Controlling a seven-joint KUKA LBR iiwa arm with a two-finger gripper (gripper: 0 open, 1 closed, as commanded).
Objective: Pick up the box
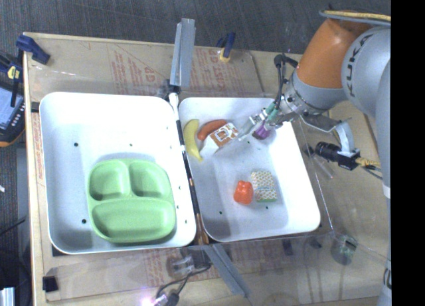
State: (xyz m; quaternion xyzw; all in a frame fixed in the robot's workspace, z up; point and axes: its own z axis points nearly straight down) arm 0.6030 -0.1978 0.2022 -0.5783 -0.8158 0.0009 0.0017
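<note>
The box (224, 134) is small, white with an orange-brown print on its face, and lies tilted in the upper left part of the right bin (302, 192). A red sausage-like piece (211, 126) lies against its upper left edge, and a banana (192, 140) curves just left of that, along the bin's left wall. Something silvery runs from the box's right corner toward the gripper (263, 127).

The gripper hangs just right of the box, near the bin's far wall, with a small purple piece at its tip. Its fingers are too small and cluttered to read, so I cannot tell whether they are apart or together, or whether they touch the box.

Lower in the same bin, well apart from the box, sit a red pepper (243, 192) and, touching its right side, a mesh-patterned sponge (264, 186).

The left bin (60, 139) holds a green divided tray (131, 201) in its lower half.

The arm (339, 52) reaches in from the right, its orange band above the wrist.
</note>
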